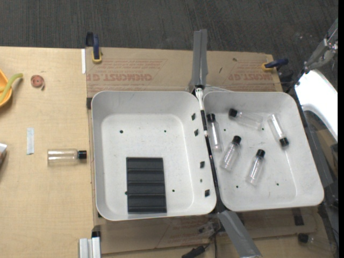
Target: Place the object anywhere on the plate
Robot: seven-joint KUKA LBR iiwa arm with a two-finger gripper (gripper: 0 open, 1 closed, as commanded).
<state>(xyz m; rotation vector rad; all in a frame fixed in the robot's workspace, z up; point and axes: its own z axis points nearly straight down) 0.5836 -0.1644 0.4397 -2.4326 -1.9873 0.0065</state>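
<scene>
Even, diffuse overhead light fills the frame, bright without harshness. The two shallow white plastic bins (107, 117) at centre wash nearly flat (their inner walls cast only faint grey shading). The dark grey carpet (161, 9) along the top looks grainy. Focus is soft overall, softest at the right edge.

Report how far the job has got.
Nothing looks done: the dark plate in the left bin bears nothing. Five vials lie in the right bin. Left: pick one vial and set it on the plate.
</scene>
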